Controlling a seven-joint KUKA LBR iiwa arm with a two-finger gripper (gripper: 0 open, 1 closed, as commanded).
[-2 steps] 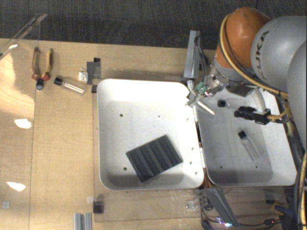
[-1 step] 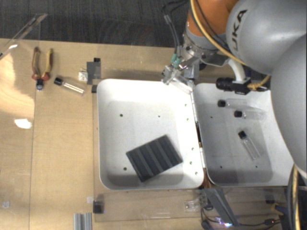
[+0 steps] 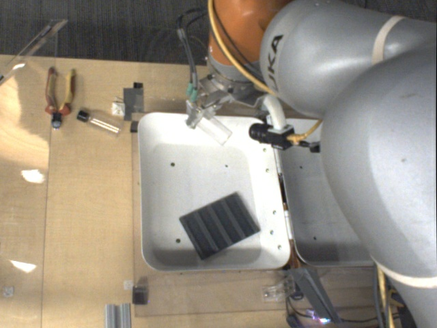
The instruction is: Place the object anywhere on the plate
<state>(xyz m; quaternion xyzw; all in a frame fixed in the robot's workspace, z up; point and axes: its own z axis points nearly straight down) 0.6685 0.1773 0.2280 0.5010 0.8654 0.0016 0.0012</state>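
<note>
A pale wooden tabletop [image 3: 75, 203] under a dark back wall carries two shallow white plastic bins side by side. The left bin [image 3: 156, 203] holds one dark grey ribbed rectangular slab [image 3: 219, 225], lying flat and askew near the front wall; this looks to be the plate. The right bin [image 3: 307, 203] is largely hidden under the grey arm [image 3: 355, 80].

The gripper [image 3: 202, 118] hangs over the left bin's back edge, well apart from the slab. A small clear, glassy piece [image 3: 213, 130] sits at its tip, probably the object; whether it is actually pinched cannot be told, nor whether the fingers are closed or spread.

Judged by its look, the clear piece would be light, stiff and smooth, so liable to slip; a hold across its middle would seem safest. The slab's ridges may let it tilt or roll on release.

Off to the left lie one pair of red-handled pliers [image 3: 59, 94], one small clear vial with a black cap [image 3: 99, 121] and one small black block [image 3: 134, 100].
</note>
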